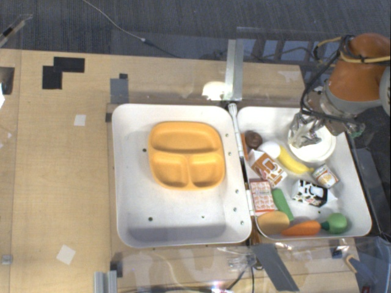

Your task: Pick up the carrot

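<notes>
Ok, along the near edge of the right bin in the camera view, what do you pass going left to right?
Yellow bun-shaped toy → carrot → round green toy.

A single fixed camera is looking down at a slant on the wooden bench, taking in both white bins side by side from moderate height. The arm is entering at frame right.

Orange carrot; yellow tray; black-and-white spotted cow toy; white bins.
</notes>
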Available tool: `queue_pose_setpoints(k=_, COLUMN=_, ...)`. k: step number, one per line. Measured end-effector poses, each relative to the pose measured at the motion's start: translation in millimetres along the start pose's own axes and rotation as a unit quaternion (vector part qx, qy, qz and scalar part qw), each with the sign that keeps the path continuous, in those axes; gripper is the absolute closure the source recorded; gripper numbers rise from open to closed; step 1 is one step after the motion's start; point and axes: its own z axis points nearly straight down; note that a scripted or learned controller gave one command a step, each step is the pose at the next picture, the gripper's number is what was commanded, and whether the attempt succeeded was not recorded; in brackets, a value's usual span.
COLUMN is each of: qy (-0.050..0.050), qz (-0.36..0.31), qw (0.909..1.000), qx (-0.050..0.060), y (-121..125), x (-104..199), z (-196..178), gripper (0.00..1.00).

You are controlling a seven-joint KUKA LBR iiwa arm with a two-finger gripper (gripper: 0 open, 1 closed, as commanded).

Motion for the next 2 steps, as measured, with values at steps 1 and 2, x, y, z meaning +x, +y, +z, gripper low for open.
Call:
queue_pose_setpoints(k=1, qy=0.018, qz=-0.049, qw=0.9985, qx=-0.014, y=52, x=3, z=10, gripper=1.00)
queue_pose_setpoints(k=2, qy=0.014, qz=-0.143, qw=0.9896, qx=-0.010, y=58, x=28, z=25, gripper=1.00)
